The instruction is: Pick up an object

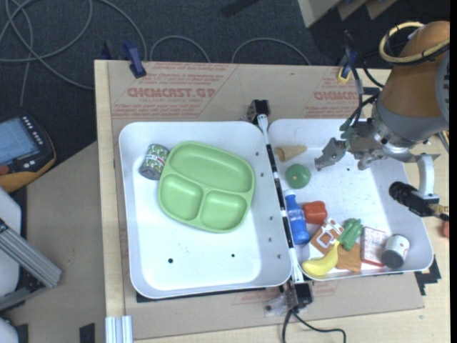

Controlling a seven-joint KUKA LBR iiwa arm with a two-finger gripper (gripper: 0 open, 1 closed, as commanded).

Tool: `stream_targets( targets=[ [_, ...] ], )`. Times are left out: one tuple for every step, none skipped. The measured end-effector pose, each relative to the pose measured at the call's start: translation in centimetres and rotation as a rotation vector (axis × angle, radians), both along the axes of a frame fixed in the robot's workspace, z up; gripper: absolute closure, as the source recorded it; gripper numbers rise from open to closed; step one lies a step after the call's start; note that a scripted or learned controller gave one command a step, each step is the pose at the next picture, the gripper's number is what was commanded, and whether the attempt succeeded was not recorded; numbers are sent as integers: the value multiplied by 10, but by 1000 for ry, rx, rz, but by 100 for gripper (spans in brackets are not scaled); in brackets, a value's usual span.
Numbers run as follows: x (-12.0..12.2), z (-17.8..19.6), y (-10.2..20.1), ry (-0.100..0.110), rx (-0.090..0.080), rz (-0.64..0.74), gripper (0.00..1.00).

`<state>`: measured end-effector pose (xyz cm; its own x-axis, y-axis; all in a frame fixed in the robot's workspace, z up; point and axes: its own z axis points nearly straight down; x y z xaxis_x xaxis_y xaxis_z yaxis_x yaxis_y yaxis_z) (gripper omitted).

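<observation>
over the right bin (421, 252), near its top edge, my gripper (348, 157) hangs with its two fingers spread apart and nothing between them. the toys i could pick up are lower down in this bin. a green ball (298, 175) sits near my fingers, and a little cone (290, 151) lies just beside it. farther down there is a blue bottle (295, 219), a red block (315, 211), a yellow banana (320, 264) and a silver can (395, 249), all packed close. i think the ball could roll away if i bump it. in the pile, my fingers could push two toys at once and grab none. the left bin (139, 245) has a green tray (206, 186) and a small can (153, 161).
</observation>
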<state>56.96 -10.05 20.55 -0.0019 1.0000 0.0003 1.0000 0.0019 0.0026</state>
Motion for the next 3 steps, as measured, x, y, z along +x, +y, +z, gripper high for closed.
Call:
stream_targets(
  targets=[
    [-40, -111, -13, 1, 0, -2, 0],
    [-32, -15, -70, 0, -2, -3, 0],
    [-65, -54, -30, 5, 1, -1, 0]
  ],
)
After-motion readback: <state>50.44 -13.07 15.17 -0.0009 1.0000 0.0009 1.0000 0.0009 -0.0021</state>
